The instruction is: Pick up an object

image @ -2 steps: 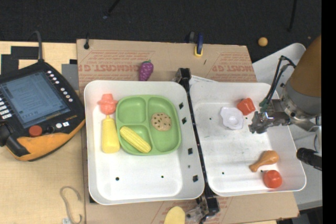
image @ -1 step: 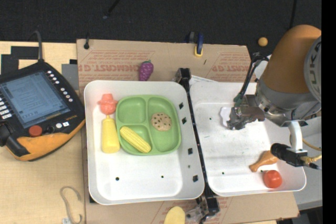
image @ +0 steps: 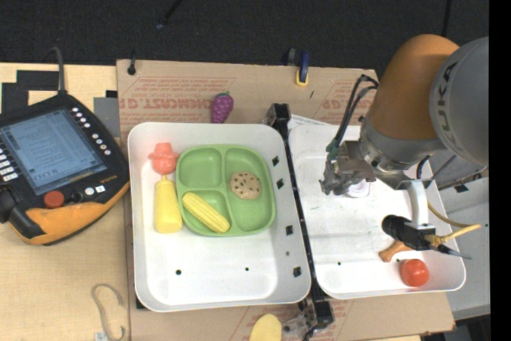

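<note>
Over right bin [image: 351,277], toward its upper left: gripper [image: 345,181], pointing down; cannot tell how far open, nor whether anything is held. Well apart, at same bin's lower right corner: red tomato [image: 413,273], lying on the floor. Across in left bin [image: 207,277]: green divided plate [image: 200,170] carrying cookie [image: 246,185] and corn cob [image: 206,212]; yellow bottle [image: 166,206] just beside plate's left edge.

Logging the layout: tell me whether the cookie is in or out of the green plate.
In: the cookie lies inside the green plate, in its right compartment, walls around it.
</note>
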Robot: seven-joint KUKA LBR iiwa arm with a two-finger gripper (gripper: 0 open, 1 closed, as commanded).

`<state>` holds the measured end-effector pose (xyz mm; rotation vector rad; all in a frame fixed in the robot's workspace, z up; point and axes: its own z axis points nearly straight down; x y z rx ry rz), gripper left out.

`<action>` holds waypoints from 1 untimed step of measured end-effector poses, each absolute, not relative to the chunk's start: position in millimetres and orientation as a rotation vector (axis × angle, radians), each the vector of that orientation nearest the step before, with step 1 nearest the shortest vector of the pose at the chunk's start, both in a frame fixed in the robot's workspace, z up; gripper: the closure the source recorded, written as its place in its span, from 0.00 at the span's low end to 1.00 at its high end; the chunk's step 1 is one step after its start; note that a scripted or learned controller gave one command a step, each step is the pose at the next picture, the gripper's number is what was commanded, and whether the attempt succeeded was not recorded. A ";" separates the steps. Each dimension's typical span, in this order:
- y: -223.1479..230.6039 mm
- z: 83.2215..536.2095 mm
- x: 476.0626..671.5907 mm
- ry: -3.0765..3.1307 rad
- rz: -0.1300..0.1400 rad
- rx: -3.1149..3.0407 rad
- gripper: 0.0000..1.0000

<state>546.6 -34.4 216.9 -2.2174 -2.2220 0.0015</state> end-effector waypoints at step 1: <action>20.2 212.7 552.5 -2.223 0.001 -2.216 1.00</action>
